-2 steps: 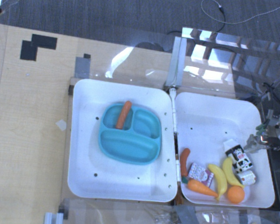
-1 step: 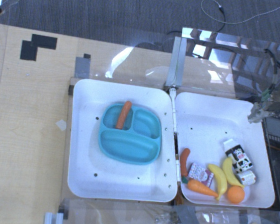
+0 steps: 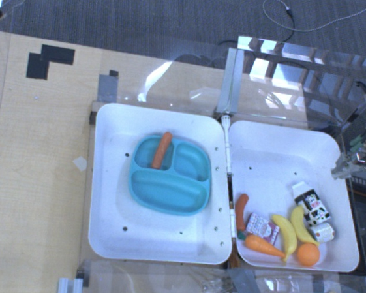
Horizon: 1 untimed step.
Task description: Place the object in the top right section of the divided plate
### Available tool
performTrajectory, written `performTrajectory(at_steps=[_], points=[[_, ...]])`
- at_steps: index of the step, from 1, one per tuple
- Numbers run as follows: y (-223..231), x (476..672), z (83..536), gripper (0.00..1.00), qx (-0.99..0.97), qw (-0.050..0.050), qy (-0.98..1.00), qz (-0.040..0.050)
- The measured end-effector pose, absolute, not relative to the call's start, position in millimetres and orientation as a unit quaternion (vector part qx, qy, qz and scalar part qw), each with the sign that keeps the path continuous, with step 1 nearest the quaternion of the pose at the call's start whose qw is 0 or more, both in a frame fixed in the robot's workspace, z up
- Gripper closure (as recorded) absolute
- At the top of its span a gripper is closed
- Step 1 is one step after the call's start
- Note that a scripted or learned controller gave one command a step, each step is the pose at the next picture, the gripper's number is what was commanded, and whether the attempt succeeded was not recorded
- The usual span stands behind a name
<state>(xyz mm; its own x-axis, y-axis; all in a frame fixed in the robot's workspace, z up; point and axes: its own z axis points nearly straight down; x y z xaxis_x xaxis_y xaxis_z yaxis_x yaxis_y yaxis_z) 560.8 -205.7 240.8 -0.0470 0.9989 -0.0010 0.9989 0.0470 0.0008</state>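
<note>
We look down from one camera high above the bench (image 3: 30, 158), tilted a little. The left bin (image 3: 101, 232) sits in the middle. The right bin (image 3: 282, 144) is beside it. Both fit in whole.

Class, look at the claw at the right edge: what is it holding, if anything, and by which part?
Nothing can be seen in the claw. It sits at the right bin's far right edge, away from the food items. Whether it is open cannot be told.

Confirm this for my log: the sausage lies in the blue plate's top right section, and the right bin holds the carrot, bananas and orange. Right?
Not quite. The camera view shows the sausage in the blue plate's top left section, not the top right. The rest stands.
</note>
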Motion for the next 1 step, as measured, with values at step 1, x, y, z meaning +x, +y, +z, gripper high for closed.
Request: performTrajectory(at_steps=[1], points=[[-206.0,492.8,244.8,1.00,0.769,0.000,0.639,-0.0005]])
